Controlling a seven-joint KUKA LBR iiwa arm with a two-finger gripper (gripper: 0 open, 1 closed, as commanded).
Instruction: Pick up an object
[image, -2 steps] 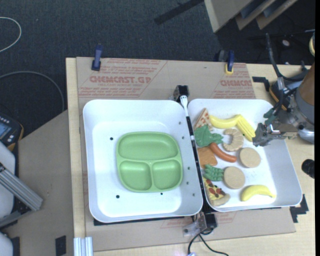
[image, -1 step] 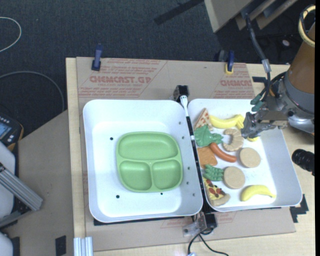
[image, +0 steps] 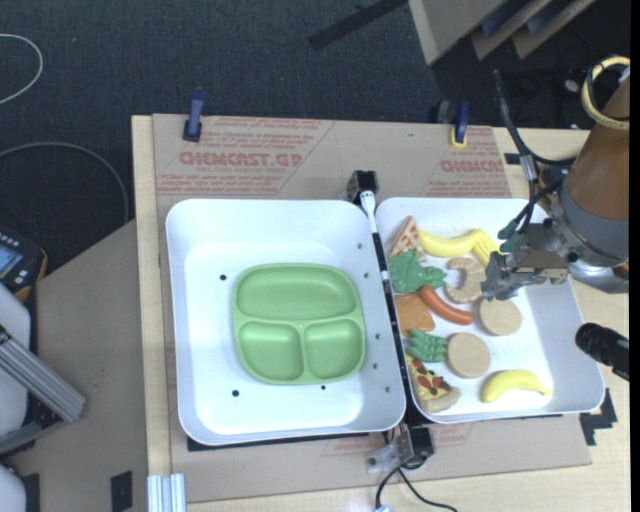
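— Well, how's the arm (image: 600, 190) posed?
— Reaching in from the right, wrist bent down over the right bin (image: 560, 370), gripper (image: 497, 283) low by the cookie (image: 500, 318) and sausage (image: 447, 306).
— Holding anything?
— Can't tell; toy food lies loose beneath it.

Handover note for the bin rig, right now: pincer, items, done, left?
Pincer: low over the right white bin, at the upper part of the toy food pile; nothing seen between its fingers, and whether they are open or shut is unclear.
Items: all in the right bin. Yellow plastic banana at top, second yellow banana near the front, orange sausage, two tan round discs, pizza slice, green leafy pieces.
Left white bin: green three-compartment plate.
Done: no pick visible.
Left: grasp one object and lift it.
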